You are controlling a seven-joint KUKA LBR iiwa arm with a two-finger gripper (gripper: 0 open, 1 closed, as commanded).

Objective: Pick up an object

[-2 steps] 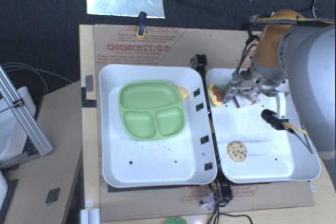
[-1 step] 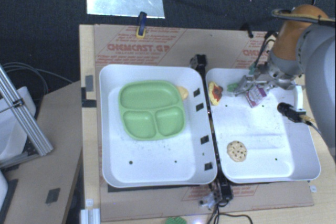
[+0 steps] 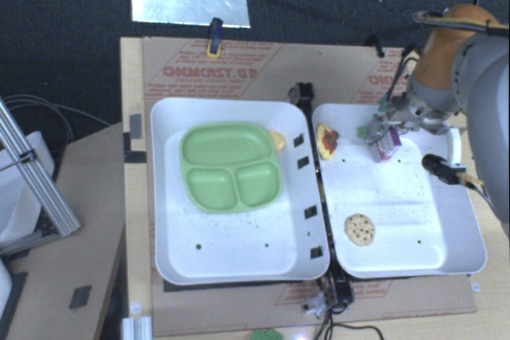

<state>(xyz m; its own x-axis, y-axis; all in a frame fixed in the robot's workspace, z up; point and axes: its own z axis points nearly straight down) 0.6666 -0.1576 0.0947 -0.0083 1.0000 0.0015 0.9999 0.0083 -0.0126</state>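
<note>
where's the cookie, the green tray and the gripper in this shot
cookie [image 3: 360,229], camera view, centre of its top face
green tray [image 3: 231,166], camera view, ridge between its compartments
gripper [image 3: 386,137], camera view, between its fingertips, over the right bin

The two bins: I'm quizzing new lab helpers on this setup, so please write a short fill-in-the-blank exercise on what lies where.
1. The green divided tray lies in the ____ bin.
2. The cookie lies in the ____ bin.
3. The green tray has ____ compartments.
4. The gripper hangs over the right bin's ____ end.

Missing words: left; right; three; far
</note>
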